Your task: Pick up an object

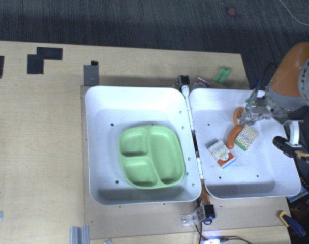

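Observation:
In the right bin [266,179] lie three small things close together. An orange carrot-shaped toy [234,134] slants down to the left, with a second orange piece [238,115] at its upper end. A green-and-white packet [246,138] touches its right side. Lower left of them lies a small white-and-orange carton [221,153]. My gripper [254,112] hangs low over the bin's upper right part, just right of the upper orange piece and above the packet. Nothing shows as lifted.
The left bin [96,136] holds a light green divided plate [151,155]. A green item [222,74] lies on the bench behind the right bin. The grey arm with its orange band [291,78] enters from the right. Cables run at the bins' front edge.

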`<action>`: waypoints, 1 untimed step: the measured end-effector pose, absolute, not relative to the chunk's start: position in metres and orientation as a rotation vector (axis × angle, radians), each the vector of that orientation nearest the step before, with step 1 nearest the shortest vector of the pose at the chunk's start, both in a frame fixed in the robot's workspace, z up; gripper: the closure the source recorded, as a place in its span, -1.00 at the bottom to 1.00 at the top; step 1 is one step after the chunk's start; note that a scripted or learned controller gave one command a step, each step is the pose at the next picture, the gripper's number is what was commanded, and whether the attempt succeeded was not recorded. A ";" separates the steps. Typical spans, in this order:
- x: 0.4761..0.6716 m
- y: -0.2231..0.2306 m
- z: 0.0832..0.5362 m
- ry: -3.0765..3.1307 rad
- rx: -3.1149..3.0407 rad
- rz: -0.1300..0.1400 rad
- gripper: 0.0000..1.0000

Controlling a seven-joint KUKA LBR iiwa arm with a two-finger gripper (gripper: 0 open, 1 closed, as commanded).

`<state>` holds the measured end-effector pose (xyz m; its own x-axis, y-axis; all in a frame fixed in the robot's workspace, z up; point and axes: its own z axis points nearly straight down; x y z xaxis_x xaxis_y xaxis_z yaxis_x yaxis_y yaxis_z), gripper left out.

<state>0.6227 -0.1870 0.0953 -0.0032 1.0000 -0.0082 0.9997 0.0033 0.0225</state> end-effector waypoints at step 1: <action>0.656 -0.103 0.195 2.225 2.210 0.011 1.00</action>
<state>0.6564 -0.1025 0.1946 -0.0066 1.0000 0.0010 0.9999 0.0066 0.0086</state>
